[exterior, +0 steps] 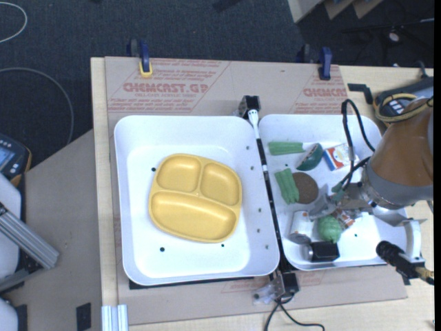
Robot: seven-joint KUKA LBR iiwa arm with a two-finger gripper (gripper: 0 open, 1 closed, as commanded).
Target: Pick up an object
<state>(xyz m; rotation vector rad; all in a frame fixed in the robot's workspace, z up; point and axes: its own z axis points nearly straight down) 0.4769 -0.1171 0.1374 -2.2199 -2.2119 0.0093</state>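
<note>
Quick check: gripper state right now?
Gripper: low in the right bin among the clutter, by the green ball; grasp cannot be told.

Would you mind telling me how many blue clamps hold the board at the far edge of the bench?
2: one blue clamp above the left bin, the other blue clamp above the right bin. More may hide behind the arm.

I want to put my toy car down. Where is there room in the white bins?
The left bin has bare white floor all around the yellow tray, widest along its near edge. The right bin is crowded: green pieces, a brown disc and the gripper fill its middle.
</note>
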